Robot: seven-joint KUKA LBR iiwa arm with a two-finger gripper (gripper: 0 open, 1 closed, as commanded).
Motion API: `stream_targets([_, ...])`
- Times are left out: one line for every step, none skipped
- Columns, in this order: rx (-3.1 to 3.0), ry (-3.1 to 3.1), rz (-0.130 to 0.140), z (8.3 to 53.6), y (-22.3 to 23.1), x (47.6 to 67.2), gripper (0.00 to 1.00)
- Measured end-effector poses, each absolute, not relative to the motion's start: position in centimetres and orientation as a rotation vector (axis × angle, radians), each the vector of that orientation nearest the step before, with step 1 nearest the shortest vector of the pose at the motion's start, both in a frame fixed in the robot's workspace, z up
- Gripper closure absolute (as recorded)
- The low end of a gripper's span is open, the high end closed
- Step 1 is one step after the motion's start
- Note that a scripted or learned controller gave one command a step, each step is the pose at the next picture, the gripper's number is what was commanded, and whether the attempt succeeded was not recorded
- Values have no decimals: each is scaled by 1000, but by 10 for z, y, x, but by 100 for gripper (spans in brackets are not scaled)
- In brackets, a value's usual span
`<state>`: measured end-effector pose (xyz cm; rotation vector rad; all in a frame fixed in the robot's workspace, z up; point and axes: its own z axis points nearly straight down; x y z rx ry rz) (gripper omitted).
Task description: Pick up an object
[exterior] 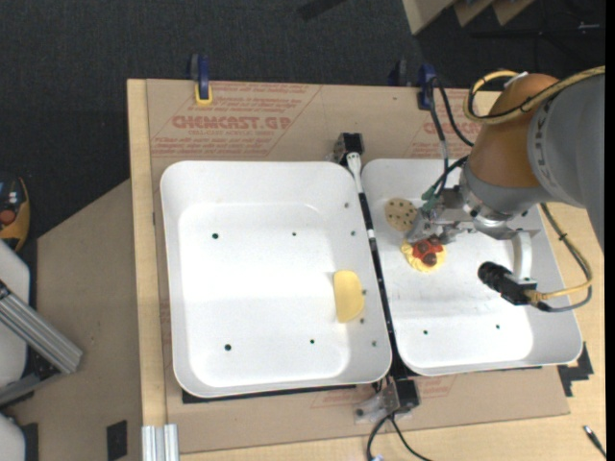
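In the right bin (480,349) lies a small red and yellow object (424,254), with a round brown cookie-like piece (399,211) just behind it to the left. My gripper (432,230) hangs low directly over the red and yellow object, its tip at or touching the object's top. The arm's grey body and orange band (509,133) cover the bin's back right part. A pale yellow oblong object (348,295) rests in the left bin (259,277) near its right wall.
A black divider clip (350,148) sits at the back where the two bins meet, and another clamp (396,397) at the front. Cables loop around the arm on the right. Blue clamps (200,68) hold the brown board's back edge.
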<state>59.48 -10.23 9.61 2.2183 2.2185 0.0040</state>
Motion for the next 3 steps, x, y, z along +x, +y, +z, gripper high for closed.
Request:
stream_targets([2206, 2224, 17, 192, -40, 644, 100])
stream_targets([2204, 2229, 20, 299, 49, 636, 100])
stream_targets([2206, 2216, 28, 456, 72, 668, 100])
